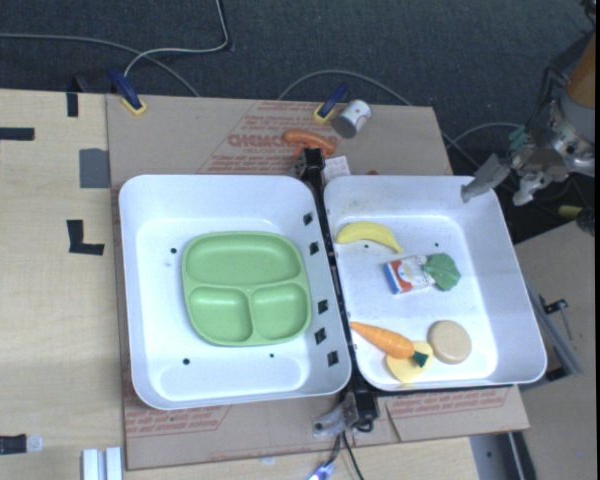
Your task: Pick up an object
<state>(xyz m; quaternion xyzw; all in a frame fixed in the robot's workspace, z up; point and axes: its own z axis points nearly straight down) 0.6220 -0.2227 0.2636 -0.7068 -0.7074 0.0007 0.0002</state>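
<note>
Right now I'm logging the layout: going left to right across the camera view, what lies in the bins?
Green plate → banana → carrot → small carton → broccoli → beige round piece.

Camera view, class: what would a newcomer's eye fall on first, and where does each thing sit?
The green divided plate fills the middle of the left bin. In the right bin lie small toy foods: a yellow banana near the top, an orange carrot at the bottom. The gripper hangs by that bin's upper right corner.
</note>
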